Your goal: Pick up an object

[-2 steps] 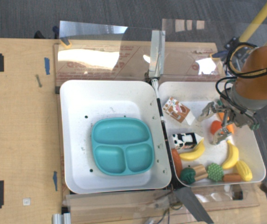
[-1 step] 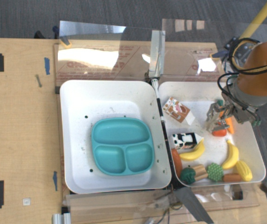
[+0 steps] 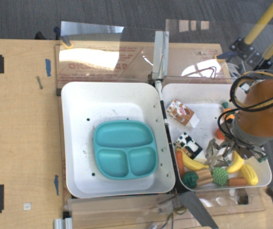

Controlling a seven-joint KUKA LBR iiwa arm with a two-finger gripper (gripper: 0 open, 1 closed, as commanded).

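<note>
**Reaching into a crowded bin of light toy food**

Hovering low over the right-hand shallow white plastic bin [image 3: 208, 114], the tool [image 3: 221, 155] is seen at the end of the grey arm with its orange band [image 3: 263, 109], its metal parts hanging directly above a cluster of small toys. Whether anything is gripped cannot be told from this slanted view, since the wrist hides most of the tool.

No single object is named by the task, so any item in the pile may be taken. Closest beneath the tool lie a bumpy green toy vegetable [image 3: 220, 175], a curved yellow plastic banana [image 3: 192, 162] just to its left, and a second yellow piece [image 3: 236, 164] to its right. A dark green round toy [image 3: 190, 179] sits against the bin's near wall, and brown stick-shaped pieces [image 3: 204, 176] are wedged between the green items. A small black-and-white printed box [image 3: 188, 144] and a brown-and-white printed carton [image 3: 180, 112] lie further back, well apart from the pile's core.

These toys are judged to be light, hollow and rigid, with smooth, rather slippery skins. The banana is best taken across its narrow middle, where the curve gives two opposed faces. The bumpy green piece is expected to give better friction. Because the items touch one another, a neighbour may be nudged or caught along.

The turquoise three-compartment plastic tray [image 3: 125, 148] rests in the left white bin [image 3: 74, 128] on the desk [image 3: 19, 128].
</note>
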